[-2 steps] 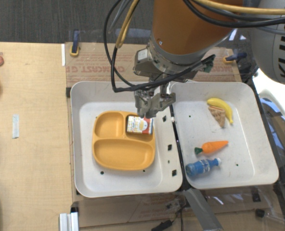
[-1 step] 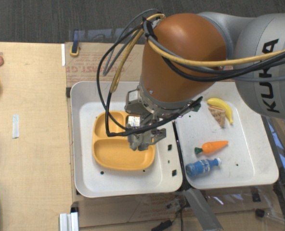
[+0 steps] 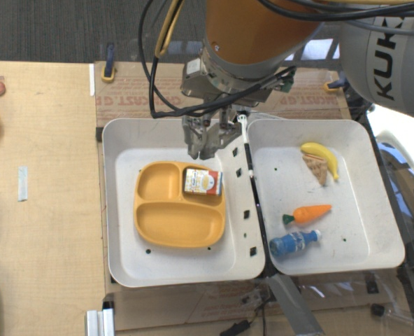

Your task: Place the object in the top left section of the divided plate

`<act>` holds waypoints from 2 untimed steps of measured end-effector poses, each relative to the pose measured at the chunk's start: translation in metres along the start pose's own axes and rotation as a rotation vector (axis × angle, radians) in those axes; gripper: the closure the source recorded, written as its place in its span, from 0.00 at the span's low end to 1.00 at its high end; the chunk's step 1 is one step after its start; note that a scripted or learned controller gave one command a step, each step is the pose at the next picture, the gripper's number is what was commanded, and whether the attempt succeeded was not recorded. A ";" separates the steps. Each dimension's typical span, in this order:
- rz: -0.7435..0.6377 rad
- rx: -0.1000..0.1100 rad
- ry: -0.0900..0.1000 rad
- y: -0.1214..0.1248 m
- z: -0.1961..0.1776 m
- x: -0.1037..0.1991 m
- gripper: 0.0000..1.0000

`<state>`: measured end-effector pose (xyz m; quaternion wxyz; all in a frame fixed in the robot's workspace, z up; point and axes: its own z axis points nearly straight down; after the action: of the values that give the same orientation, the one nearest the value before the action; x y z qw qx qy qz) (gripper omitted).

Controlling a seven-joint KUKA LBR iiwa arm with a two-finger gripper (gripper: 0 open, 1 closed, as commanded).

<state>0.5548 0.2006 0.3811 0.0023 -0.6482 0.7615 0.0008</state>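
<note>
Juice carton (image 3: pixel 201 181) lies in the upper right section of the yellow divided plate (image 3: pixel 172 224).
Directly above it hangs the gripper (image 3: pixel 205 150), apart from the carton with nothing between its fingers; whether they are spread or pressed together cannot be told. In the right bin (image 3: pixel 375 187) lie a banana (image 3: pixel 320 153), carrot (image 3: pixel 310 214) and blue bottle (image 3: pixel 294 243).

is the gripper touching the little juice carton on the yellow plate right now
Apart. In the camera view a strip of white bin floor and plate rim shows between the gripper and the carton, which lies in the divided plate.
</note>
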 end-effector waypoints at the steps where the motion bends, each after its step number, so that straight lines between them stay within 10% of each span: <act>1: -0.034 -0.003 0.001 0.037 0.096 -0.016 1.00; 2: -0.039 -0.001 0.000 -0.009 0.085 -0.026 1.00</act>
<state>0.5683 0.2248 0.2961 0.0018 -0.6630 0.7486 0.0011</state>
